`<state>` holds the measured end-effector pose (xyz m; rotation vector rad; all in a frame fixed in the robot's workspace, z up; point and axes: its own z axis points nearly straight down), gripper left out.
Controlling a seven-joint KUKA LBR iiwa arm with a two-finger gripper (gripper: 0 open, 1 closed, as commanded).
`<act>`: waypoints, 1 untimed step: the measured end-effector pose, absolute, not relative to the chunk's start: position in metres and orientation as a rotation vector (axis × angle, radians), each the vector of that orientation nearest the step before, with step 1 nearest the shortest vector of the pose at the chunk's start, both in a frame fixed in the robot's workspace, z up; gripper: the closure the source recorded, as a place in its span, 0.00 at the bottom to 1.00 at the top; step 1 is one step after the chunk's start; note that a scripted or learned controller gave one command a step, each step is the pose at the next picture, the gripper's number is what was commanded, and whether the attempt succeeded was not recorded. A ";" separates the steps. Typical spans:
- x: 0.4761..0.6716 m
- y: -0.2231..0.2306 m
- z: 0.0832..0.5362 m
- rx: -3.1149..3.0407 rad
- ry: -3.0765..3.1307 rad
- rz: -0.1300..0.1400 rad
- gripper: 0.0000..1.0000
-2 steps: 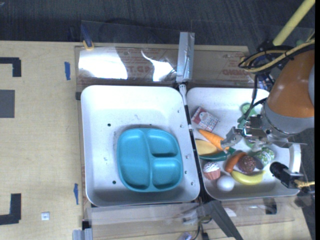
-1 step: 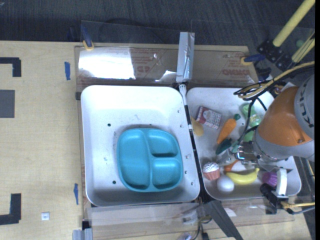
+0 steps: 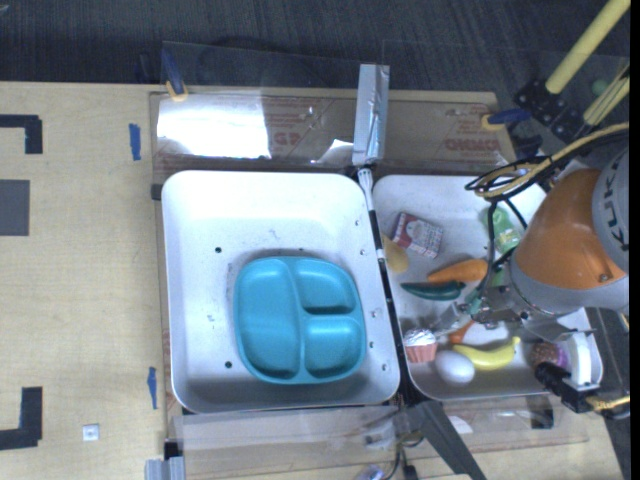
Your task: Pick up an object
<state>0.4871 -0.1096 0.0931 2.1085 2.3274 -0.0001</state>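
Camera view, looking down at a slant on both bins. We note the left bin [image 3: 190, 228] holds a blue divided tray [image 3: 298, 318], lying flat toward the near half of the bin, its three compartments bare. The right bin [image 3: 440, 190] holds the clutter of small things: a red-and-white packet [image 3: 416, 234] toward the far side, a carrot [image 3: 458, 270] lying crosswise just below it, a dark green pepper [image 3: 434, 290] just beside and nearer than the carrot, a yellowish piece [image 3: 396, 258] against the wall shared by the two bins, a cupcake with a pink case [image 3: 420, 345] near the front left corner, a white egg [image 3: 455, 367] just to its right, and a banana [image 3: 488, 354] lying just beside the egg and slightly behind it. A green item [image 3: 505, 232] sits at the far right of the bin, partly covered by the arm. We see the arm [image 3: 570, 238] reaching in from the right, its orange band over the bin's right side, with cables looped above it. The gripper [image 3: 478, 308] is low among the objects, between the carrot and the banana, close to the pepper's right end. We cannot tell whether it is spread or closed, nor whether it has hold of anything; the wrist and clutter obscure it.
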 end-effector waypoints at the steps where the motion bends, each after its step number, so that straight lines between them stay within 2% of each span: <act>1: 0.487 -0.109 0.102 2.109 2.326 0.002 1.00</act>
